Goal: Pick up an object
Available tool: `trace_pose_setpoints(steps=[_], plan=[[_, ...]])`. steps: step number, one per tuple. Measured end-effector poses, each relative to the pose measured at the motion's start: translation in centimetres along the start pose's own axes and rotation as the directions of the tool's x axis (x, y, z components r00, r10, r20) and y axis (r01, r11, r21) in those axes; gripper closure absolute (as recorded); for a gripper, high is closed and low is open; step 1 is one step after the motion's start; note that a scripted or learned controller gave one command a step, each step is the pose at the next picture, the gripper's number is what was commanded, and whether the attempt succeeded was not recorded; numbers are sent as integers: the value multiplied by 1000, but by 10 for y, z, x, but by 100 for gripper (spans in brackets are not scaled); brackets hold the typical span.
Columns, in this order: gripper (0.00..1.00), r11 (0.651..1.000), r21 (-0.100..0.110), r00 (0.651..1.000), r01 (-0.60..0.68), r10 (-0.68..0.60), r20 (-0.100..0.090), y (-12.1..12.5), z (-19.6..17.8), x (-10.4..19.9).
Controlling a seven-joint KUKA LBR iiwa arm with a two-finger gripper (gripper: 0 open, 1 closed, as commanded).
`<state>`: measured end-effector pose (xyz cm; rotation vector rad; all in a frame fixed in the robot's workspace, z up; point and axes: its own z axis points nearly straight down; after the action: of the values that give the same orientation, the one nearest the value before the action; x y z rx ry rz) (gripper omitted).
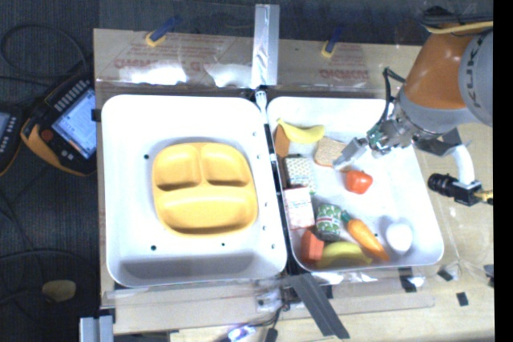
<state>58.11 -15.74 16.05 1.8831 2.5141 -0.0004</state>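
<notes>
1. Claw (353, 154) hangs low over the right bin (425, 196), reaching in from the right w/ its tip slanted down-left. Can't tell from here whether it's spread or pressed together; nothing visibly pinched.
2. Key relation: the red tomato-like piece (358, 181) sits just below the claw tip, a touch to the right, near but apart. It's roundish, no real long axis, so approach angle matters little. My guess: that's the likeliest pick, a short drop away.
3. The tan bread-like slice (328, 151) lies just left of the tip, almost touching.
4. Farther off: banana (300, 131) up-left, long axis roughly left-right; carrot (365, 235) well below, long axis running diagonally.
5. Count, right bin: 1 red piece, 1 bread slice, 1 banana, 1 carrot, 1 white egg-like ball (398, 236), plus a few boxes/cans along the left wall, too jumbled to number.
6. Left bin (120, 172), well left of claw: 1 yellow divided tray (204, 185).
7. Bins: 2. Arms: 1.
</notes>
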Motion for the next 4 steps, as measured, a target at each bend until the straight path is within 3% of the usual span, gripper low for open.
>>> trace_pose_setpoints(steps=[1,2,3,4], plan=[[0,1000,-8,1000,14,-14,5,-30,71,-34],[100,1000,-12,1000,14,-14,6,-28,61,-34],[100,910,3,910,-416,416,0,-62,66,-30],[100,702,-21,703,-711,712,-3,-91,69,13]])
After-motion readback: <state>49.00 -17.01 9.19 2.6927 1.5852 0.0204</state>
